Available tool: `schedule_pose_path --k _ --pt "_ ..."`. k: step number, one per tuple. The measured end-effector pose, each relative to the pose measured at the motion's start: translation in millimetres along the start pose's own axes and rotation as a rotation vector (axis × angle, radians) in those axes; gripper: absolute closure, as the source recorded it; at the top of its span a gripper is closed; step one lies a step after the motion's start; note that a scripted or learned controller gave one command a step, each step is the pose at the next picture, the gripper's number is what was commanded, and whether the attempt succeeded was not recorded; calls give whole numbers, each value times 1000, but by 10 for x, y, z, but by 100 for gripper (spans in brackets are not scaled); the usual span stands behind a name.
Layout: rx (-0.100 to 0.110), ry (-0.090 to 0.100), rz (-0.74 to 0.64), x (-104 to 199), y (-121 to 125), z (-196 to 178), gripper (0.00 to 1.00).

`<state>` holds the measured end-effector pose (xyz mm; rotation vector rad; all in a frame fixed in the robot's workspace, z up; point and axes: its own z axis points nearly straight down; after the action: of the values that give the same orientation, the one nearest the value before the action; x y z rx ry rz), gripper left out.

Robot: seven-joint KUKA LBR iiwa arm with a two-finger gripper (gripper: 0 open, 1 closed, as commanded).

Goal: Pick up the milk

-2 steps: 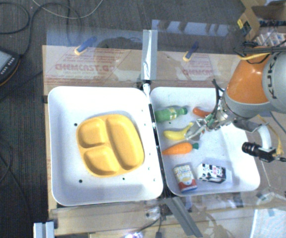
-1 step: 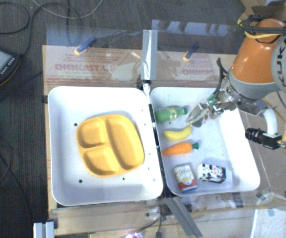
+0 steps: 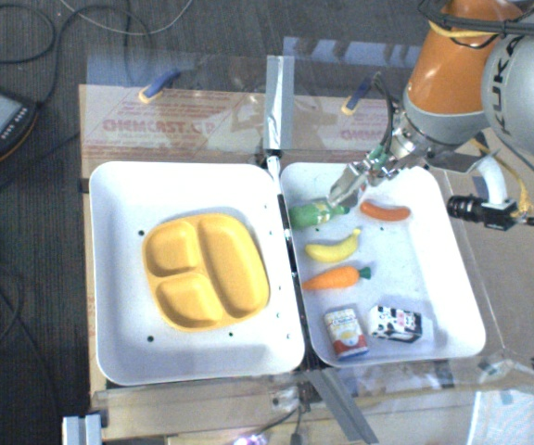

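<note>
Gripper (image 3: 346, 191) position: we find it low over the far end of the right bin (image 3: 452, 248), just above the green bottle (image 3: 311, 215); we cannot tell what it grips, if anything. We locate the milk (image 3: 396, 323), a cow-patterned carton, at the near end, just beside the red-and-white carton (image 3: 345, 330). We judge that the arm should rise, travel past the carrot (image 3: 334, 278), centre over the milk and descend straight, keeping away from the neighbouring carton.

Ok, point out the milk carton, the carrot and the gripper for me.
milk carton (image 3: 396, 323): camera view, middle of its black-and-white patterned side.
carrot (image 3: 330, 279): camera view, middle of its orange body.
gripper (image 3: 343, 193): camera view, at its fingertips, above the green item.
</note>
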<state>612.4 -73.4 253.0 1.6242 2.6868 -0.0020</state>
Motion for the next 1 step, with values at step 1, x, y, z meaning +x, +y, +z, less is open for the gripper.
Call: schedule_pose_path --k 1 --pt "0 0 -1 3 8 -86 100"
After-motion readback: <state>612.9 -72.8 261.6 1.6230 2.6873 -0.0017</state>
